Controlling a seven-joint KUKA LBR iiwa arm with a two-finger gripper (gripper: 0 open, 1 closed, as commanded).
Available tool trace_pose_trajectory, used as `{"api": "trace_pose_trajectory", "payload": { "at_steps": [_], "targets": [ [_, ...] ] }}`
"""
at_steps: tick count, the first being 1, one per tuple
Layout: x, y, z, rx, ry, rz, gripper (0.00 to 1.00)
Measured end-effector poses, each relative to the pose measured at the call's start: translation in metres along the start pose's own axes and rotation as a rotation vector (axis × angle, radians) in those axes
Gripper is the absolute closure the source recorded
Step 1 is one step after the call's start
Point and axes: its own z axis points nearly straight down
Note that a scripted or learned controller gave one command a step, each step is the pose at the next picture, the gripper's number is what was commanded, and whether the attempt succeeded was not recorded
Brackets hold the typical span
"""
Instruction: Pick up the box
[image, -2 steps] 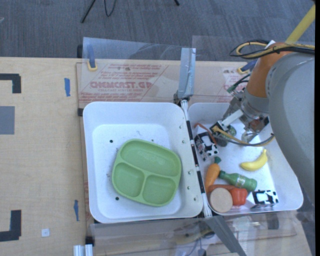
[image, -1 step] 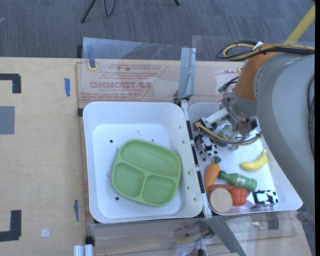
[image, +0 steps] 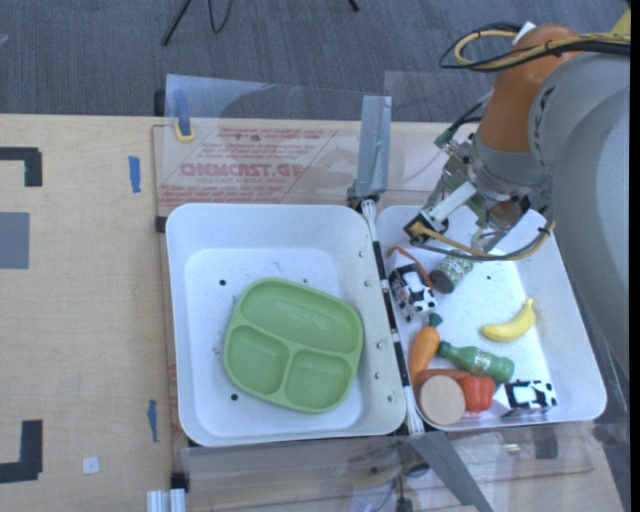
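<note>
A small black-and-white patterned box (image: 411, 291) lies in the right bin (image: 572, 300), close to its left wall. A second black-and-white patterned item (image: 527, 395) sits near that bin's front right corner. My gripper (image: 484, 222) hangs over the back of the right bin, behind and to the right of the first box and apart from it. The grey wrist with its orange band covers the gripper from above. I see nothing held.
In the right bin lie a grey-green can (image: 452, 271), a yellow banana (image: 510, 320), a carrot (image: 423, 348), a green bottle (image: 476, 358) and a red item with a round tan end (image: 450, 396). A green divided plate (image: 292, 345) lies in the left bin (image: 200, 300).
</note>
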Motion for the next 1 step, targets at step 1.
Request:
{"api": "trace_pose_trajectory", "payload": {
  "at_steps": [1],
  "targets": [
    [-0.0465,0.0037,0.09,0.006,-0.004,0.106,0.0]
  ]
}}
